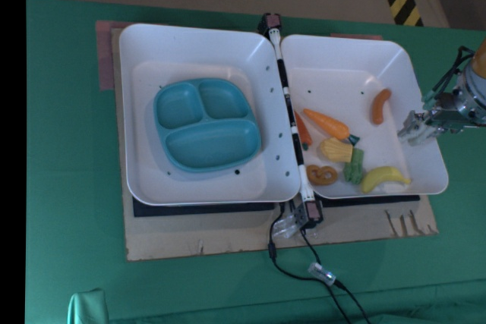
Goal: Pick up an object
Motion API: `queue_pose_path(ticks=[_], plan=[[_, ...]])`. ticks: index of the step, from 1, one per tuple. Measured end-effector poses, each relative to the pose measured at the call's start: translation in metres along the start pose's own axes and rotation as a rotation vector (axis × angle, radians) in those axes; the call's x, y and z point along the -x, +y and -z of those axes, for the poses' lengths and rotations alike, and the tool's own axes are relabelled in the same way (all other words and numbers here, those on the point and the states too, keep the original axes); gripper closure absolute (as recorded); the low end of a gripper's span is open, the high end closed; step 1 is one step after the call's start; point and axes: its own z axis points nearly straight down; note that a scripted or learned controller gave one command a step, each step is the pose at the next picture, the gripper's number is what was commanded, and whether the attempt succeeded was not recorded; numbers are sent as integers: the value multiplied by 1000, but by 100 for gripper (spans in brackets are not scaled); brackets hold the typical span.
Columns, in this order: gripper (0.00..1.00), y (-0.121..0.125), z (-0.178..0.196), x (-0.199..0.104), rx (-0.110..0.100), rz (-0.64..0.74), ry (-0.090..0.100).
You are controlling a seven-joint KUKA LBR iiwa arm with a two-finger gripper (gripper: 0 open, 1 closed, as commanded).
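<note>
Looking down at two white bins on a green bench: the left bin (137,57) holds a teal divided plate (206,125), the right bin (395,61) has toy food. There's a sausage (380,106) near the far right side, a carrot (326,122) mid-bin, a smaller orange piece (302,130) by the divider, then corn (336,150), a green veg (355,165), a pretzel (323,175) and a banana (383,178) along the front. The gripper (416,131) sits over the right bin's right rim (can't tell how it's set, too blurry), with nothing visibly in it. No readable labels anywhere
</note>
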Motion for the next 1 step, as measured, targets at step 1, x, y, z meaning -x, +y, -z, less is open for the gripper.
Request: queue_pose_path(ticks=[1], plan=[[100, 0, 29, 0, 3, 1, -1]])
